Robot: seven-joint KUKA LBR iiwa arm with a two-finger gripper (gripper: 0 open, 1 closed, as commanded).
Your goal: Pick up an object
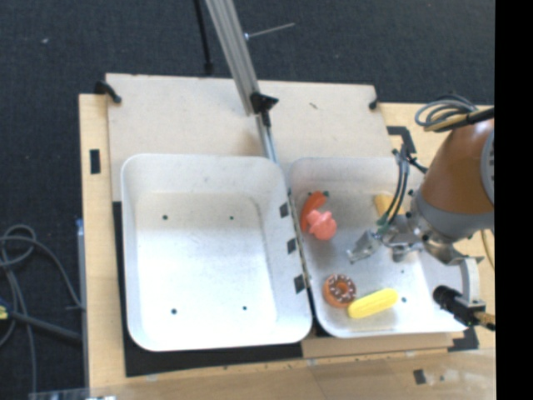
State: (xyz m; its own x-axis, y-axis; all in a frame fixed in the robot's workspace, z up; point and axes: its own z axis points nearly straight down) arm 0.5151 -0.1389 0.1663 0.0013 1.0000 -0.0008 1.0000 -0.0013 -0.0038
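The right bin point(333, 176) holds a pink-red toy point(317, 218) near its left wall. A brown sprinkled donut point(339, 289) lies toward the front, with a yellow corn cob point(372, 303) touching it on the right. A small yellow piece point(383, 203) peeks out beside the arm's cables. My gripper point(366, 246) hangs over the middle of the right bin, right of the pink toy and above the donut and corn. Nothing shows between its fingers.
The left bin point(133, 223) sits beside the right one. A slanted aluminium bar point(235, 44) comes down to the gap between the bins at the back. The arm's orange wrist point(458, 173) and cables cover the right bin's right side.
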